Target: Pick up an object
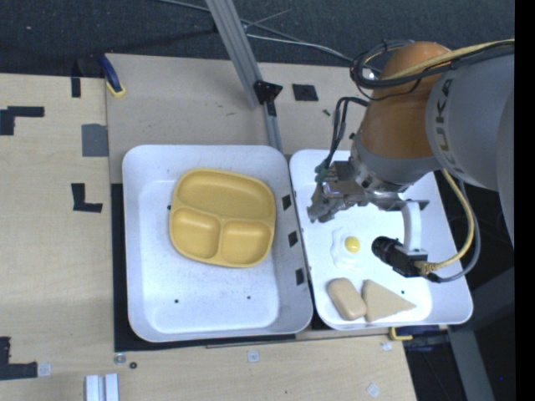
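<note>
The worktop [50, 249] is a pale wooden surface carrying two shallow white bins side by side. The arm [418, 115], grey with an orange band, enters from the right and hangs over the right bin [313, 249].

The left bin [142, 307] holds one item: a yellow divided tray [222, 217], lying flat near the bin's centre, well apart from the gripper.

The right bin holds three small items. A toy fried egg [348, 246] lies near the bin's middle. A tan bread roll [344, 298] and a tan wedge [387, 301] lie side by side along the near wall, touching or nearly so. The roll's long axis runs roughly from the far side toward the near wall.

The gripper [324, 205] sits over the far left part of the right bin, close to the divider between bins. Nothing is visible between its fingers; whether they are spread or closed I cannot tell, as the dark wrist assembly masks them.

Governing relation: the egg lies just beside the gripper, toward the near side and slightly right. It is judged the nearest candidate. The roll and wedge lie further along the same direction, near the front wall. A short shift toward the viewer and right, then a descent, appears sufficient. Risk: the egg is flat and may offer little to pinch.
</note>
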Tool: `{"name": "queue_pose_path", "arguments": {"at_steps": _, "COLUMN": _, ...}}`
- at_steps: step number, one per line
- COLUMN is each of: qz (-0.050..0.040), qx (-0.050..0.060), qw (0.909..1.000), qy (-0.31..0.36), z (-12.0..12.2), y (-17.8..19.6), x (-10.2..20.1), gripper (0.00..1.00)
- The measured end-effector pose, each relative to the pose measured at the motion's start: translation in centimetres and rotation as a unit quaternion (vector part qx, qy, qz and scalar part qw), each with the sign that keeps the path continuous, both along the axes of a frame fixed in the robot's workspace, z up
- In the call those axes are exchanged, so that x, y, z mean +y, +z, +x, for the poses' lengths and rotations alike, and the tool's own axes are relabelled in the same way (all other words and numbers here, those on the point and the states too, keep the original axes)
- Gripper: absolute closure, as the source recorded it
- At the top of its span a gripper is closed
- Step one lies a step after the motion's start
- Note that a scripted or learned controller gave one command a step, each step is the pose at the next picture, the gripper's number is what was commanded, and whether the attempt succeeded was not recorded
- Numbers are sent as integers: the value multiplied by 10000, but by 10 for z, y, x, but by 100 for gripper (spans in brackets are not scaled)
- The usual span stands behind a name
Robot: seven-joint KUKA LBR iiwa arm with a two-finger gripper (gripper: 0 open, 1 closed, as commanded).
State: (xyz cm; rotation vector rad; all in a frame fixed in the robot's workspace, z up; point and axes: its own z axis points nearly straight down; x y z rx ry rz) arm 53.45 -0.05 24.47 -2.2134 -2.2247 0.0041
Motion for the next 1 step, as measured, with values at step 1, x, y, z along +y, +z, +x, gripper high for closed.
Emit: {"name": "queue_pose_path", "arguments": {"at_steps": 1, "qz": 2, "qx": -4, "qw": 10000, "qy": 10, "z": -6, "y": -8, "x": 59, "gripper": 100}}
